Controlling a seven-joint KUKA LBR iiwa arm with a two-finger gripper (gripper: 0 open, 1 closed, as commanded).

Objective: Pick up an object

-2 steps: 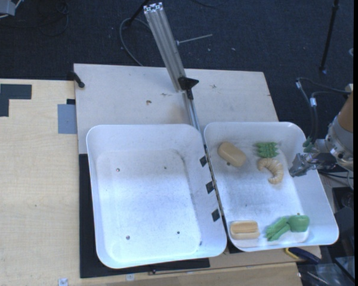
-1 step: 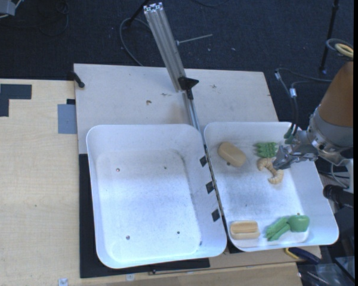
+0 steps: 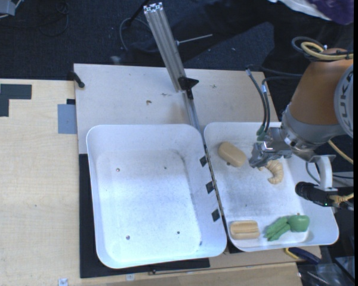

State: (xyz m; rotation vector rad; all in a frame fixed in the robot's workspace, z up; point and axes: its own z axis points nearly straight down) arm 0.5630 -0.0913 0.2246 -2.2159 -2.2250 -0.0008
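Observation:
The right bin [image 3: 322,237] holds a tan rounded bread-like piece [image 3: 231,154] near its upper left. A pale curved croissant-like piece [image 3: 276,171] lies near the middle right. A flat tan biscuit-like block [image 3: 244,229] sits by the front edge, and beside it lies a green leafy toy [image 3: 287,225]. My gripper [image 3: 264,158] hangs low over the bin, right at the upper left end of the curved piece. The arm's orange band [image 3: 322,94] rises behind it.
The left bin [image 3: 107,159] stands beside the right one, with a divider and black clips [image 3: 209,186] between them. A slanted metal rail [image 3: 170,46] rises behind the bins. Cables and a black fitting [image 3: 316,192] hang at the right bin's right rim.

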